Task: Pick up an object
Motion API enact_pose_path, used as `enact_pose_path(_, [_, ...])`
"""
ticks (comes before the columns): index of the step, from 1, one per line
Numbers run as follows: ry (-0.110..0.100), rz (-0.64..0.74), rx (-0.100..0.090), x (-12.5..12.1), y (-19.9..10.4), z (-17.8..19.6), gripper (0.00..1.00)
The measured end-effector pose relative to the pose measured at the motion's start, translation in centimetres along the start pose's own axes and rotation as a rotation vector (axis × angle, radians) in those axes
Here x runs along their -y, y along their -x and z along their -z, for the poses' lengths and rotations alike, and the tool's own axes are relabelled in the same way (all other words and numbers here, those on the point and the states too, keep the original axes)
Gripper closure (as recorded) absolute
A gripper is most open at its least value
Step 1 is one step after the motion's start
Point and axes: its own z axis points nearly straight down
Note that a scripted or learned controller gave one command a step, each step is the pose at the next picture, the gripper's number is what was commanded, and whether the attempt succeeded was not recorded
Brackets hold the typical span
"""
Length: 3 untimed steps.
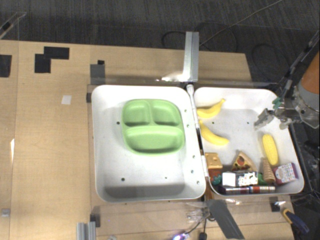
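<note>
Over the right bin [235, 96], near its right wall: gripper [272, 118] spread open and holding nothing, hovering just above the corn cob [270, 149]. Approach step, judging by this; not yet any grasp. Next: to descend straight over the cob, then to close around its middle.

Grey arm [306, 91] with orange band, metallic pincer [274, 118] at its tip

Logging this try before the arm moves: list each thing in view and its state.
green tray: upright in left bin, compartments bare
two bananas: lying loose in right bin
corn cob: lying flat, untouched
marker: lying along the bin's near wall
tool: above right bin, nothing seen in it
</note>
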Motion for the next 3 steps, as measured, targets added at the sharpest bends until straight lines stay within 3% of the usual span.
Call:
enact_pose_path(1, [0.003,-0.018,0.0,-1.6,-2.4,0.2,0.0])
enact_pose_path(2, [0.0,0.119,0.0,3.0,-0.6,-5.9,0.0])
enact_pose_path(3, [0.008,0.196,0.002,-7.7,-3.4,-10.6,0.0])
